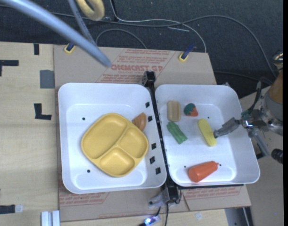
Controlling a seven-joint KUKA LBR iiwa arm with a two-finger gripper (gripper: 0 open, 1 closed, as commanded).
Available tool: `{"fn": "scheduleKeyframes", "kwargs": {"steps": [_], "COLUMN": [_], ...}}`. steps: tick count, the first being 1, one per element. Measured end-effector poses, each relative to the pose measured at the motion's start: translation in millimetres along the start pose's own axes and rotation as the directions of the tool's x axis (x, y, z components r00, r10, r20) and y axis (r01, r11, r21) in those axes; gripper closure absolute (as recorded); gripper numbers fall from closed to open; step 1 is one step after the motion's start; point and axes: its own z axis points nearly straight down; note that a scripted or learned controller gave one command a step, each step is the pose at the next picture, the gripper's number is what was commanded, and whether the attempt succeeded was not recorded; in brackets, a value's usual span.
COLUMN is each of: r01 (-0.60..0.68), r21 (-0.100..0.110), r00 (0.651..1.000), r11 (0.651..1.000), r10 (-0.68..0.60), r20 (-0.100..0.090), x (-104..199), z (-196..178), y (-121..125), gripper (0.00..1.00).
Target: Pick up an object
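Left bin [68, 126]: yellow divided plate [114, 145], brown piece [140, 121] at its rim; right bin [228, 98]: tan block [173, 110], green piece [176, 132], red-green fruit [191, 109], yellow piece [206, 132], orange carrot [202, 171]; end effector [224, 128] beside yellow piece, grip state indeterminable.

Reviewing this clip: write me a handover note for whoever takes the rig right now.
Gripper: low over the right bin, beside the yellow piece; nothing seen between its fingers.
Right bin: carrot, green piece, tan piece, small red-green piece.
Left bin: yellow tray, brown piece at its edge.
Done: nothing lifted.
Left: grasp and lift one object; the yellow piece looks nearest.
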Motion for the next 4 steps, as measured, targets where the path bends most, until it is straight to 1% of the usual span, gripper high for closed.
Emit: {"fn": "scheduleKeyframes", "kwargs": {"steps": [1, 2, 3, 4], "r01": [0.001, 0.001, 0.001, 0.000], "r21": [0.005, 0.005, -0.001, -0.006], "r00": [1.000, 1.000, 1.000, 1.000], "r11": [1.000, 1.000, 1.000, 1.000], "r10": [-0.001, -0.001, -0.001, 0.000], "r20": [-0.001, -0.001, 0.002, 0.007], "x": [8.8, 8.6, 8.8, 7.7], "z": [52.9, 111.2, 118.1, 106.8], "y": [5.8, 13.7, 14.2, 15.1], "gripper": [0.00, 0.00, 0.00, 1.00]}}
